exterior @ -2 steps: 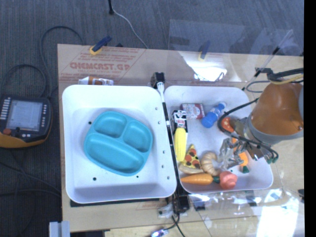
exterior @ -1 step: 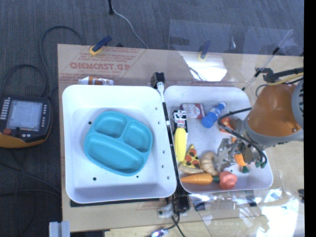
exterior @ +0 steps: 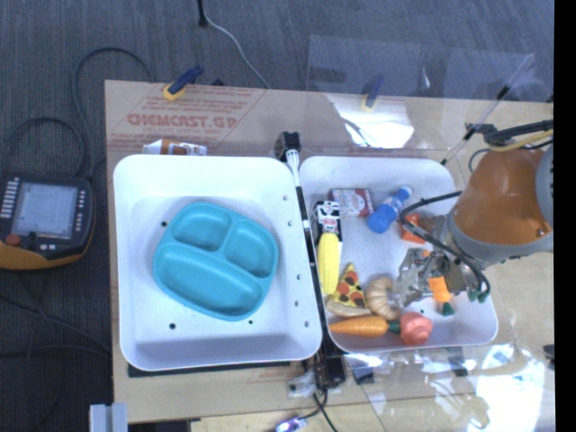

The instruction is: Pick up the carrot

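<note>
The carrot (exterior: 360,326) is orange and lies on its side along the front wall of the right bin (exterior: 468,331), its tip pointing left. A reddish round fruit (exterior: 415,328) touches its right end. My gripper (exterior: 419,279) is down inside the right bin, up and to the right of the carrot and apart from it, just right of a tan croissant-shaped toy (exterior: 382,295). The grey arm with its orange band (exterior: 502,201) reaches in from the right and hides part of the bin's right side.
The right bin also holds a yellow corn cob (exterior: 329,261), a pizza slice (exterior: 349,286), a blue bottle (exterior: 389,210), a red-white packet (exterior: 351,202) and a small orange piece (exterior: 439,292). A blue divided tray (exterior: 216,259) lies in the left bin (exterior: 135,331).
</note>
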{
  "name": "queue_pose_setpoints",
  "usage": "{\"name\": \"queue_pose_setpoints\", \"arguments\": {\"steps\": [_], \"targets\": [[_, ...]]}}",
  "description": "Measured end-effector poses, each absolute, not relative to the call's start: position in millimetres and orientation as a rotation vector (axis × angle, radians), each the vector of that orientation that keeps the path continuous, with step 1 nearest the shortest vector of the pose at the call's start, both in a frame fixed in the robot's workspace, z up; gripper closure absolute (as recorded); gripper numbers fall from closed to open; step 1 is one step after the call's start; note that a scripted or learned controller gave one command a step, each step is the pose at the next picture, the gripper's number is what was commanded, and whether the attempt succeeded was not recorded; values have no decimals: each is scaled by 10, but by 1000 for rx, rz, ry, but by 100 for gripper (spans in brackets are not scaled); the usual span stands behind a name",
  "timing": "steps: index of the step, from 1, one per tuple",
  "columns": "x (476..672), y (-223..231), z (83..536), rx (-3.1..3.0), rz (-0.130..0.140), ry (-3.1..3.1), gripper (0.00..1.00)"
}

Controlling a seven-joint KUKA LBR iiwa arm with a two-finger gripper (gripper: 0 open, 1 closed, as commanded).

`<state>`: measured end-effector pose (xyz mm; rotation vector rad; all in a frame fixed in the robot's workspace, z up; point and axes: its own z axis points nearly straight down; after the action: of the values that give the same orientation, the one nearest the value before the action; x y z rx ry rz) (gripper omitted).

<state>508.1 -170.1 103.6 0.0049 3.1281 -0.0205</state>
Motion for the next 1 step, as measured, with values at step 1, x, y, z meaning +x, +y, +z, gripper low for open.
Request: {"name": "queue_pose_setpoints", "arguments": {"steps": [1], "targets": [[4850, -1167, 1325, 12, 1, 3140, 100]]}}
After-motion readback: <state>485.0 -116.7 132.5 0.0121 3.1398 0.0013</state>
